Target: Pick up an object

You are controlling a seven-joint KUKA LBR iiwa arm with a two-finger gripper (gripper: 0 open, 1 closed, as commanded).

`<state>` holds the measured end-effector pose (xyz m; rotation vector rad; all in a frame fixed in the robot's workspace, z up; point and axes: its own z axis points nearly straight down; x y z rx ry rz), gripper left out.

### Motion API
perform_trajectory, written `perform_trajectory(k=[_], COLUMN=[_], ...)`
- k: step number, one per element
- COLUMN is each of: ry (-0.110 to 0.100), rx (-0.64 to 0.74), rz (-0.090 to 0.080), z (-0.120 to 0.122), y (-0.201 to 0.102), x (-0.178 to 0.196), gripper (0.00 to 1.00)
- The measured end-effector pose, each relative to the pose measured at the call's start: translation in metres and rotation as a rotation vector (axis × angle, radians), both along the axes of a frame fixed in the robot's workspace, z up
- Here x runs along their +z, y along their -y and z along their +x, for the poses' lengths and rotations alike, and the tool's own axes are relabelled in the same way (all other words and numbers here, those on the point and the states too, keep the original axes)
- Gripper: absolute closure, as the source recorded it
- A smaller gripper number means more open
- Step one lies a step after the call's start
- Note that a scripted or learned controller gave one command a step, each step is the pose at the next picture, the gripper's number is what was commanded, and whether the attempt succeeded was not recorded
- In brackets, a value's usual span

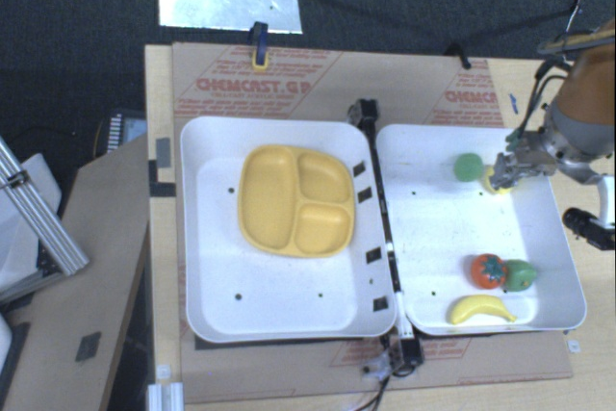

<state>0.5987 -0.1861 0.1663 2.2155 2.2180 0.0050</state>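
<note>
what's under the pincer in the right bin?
A small yellow thing peeks out beneath the pincer, on the right bin floor beside the green ball. The pincer covers most of it, so its shape and any grip can't be seen.

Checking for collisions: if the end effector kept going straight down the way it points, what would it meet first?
Likely the small yellow object right beneath the end effector, beside the green ball; depth is unclear.
</note>
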Motion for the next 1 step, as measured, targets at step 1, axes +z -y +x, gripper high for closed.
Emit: perform_trajectory(k=[1], ry=[0.0], rx=[0.005], rz=[0.0], z=[0.0047], y=[-0.0037], x=[0.0452], gripper=[1.0])
